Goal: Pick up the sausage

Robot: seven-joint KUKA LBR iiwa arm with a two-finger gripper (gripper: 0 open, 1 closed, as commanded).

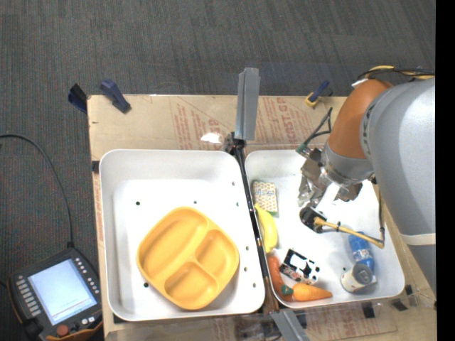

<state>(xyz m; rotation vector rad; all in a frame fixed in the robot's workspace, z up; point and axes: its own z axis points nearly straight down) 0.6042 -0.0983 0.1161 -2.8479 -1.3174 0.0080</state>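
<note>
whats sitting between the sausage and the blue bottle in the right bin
In the camera view, a small black-and-white toy lies between the sausage and the blue bottle.

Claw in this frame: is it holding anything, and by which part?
Nothing shows in the claw. The sausage lies apart from it, at the left wall of the right bin, beside the carrot.
</note>
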